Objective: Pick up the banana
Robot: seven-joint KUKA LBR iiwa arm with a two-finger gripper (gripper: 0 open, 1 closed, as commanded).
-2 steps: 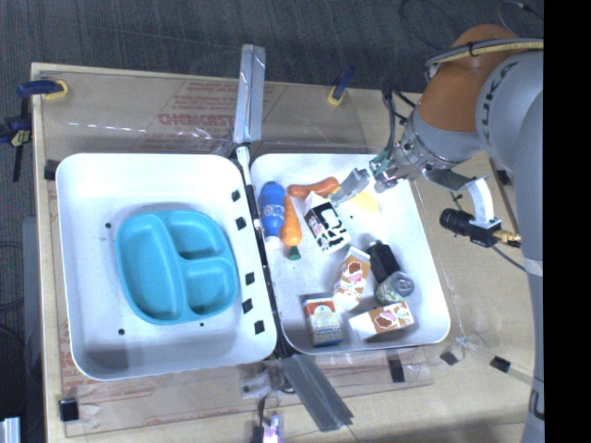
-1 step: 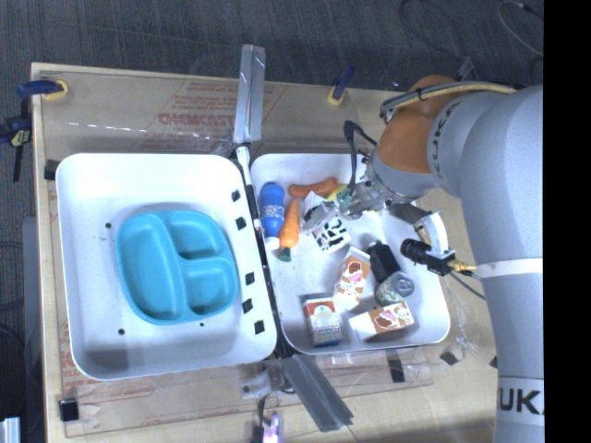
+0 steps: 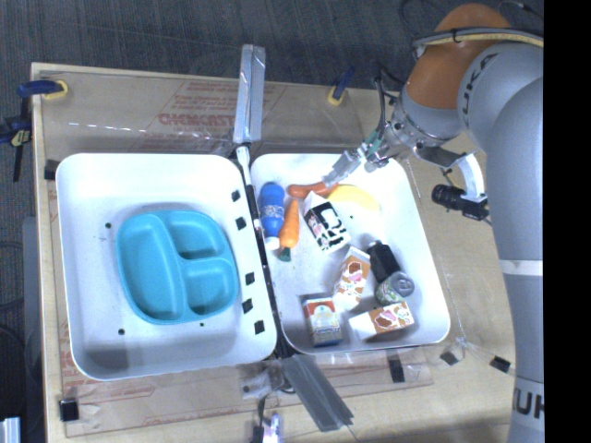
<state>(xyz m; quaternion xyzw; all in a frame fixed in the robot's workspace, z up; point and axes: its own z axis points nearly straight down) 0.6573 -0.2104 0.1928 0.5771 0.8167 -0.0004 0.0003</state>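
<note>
With the end effector (image 3: 325, 179), its spread impossible to tell, just beside the banana (image 3: 355, 197) near the right bin's (image 3: 427, 247) far edge, it may snag the touching black-and-white carton (image 3: 327, 225).

"KU" on arm (image 3: 527, 401) base (rest cropped).

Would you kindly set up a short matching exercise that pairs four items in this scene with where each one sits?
Things:
1. blue tray
2. banana
3. blue bottle
4. dark can

Places:
A. right bin, against its left wall
B. left bin
C. right bin, far side, beside the gripper
D. right bin, toward its right wall, among small cartons

Pairs: 1-B, 2-C, 3-A, 4-D
</note>
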